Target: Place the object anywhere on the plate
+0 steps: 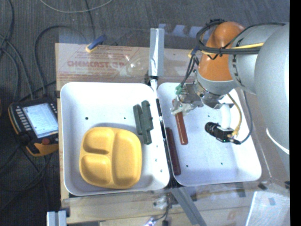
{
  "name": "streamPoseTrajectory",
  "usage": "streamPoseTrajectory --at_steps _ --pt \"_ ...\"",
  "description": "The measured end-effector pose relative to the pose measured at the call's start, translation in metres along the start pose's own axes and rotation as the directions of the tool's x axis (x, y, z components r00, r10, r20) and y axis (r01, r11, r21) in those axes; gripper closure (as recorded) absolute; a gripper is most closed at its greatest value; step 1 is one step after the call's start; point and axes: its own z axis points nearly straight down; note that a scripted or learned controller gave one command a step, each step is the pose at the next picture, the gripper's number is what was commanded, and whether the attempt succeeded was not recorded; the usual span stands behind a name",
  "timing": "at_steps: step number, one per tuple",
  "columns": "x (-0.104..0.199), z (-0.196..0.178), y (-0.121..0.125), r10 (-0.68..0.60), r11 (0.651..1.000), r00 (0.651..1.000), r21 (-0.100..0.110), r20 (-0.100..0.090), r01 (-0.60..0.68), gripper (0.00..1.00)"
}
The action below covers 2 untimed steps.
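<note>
**Gripper over brown stick in right bin**

Gripper (181,108) sits at the top end of a brown stick (181,128) in the right bin (235,168); whether it grips cannot be told. Another dark stick (172,150) lies just beside. Yellow plate (111,157) and dark green pieces (143,121) occupy the left bin (94,95). Cardboard (94,62) behind reads "CHEMCAST".

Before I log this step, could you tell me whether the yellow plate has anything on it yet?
Empty: the yellow plate shows bare compartments, while the brown stick lies in the right bin.
</note>
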Motion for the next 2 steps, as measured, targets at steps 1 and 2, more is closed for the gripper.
streamPoseTrajectory --at_steps 1,2 --pt "0.051 0.0 -0.034 -0.139 0.99 0.99 -0.001 0.0 0.139 1.0" --pt "0.102 0.0 -0.043 -0.348 0.938 0.938 -0.002 0.0 0.348 1.0"
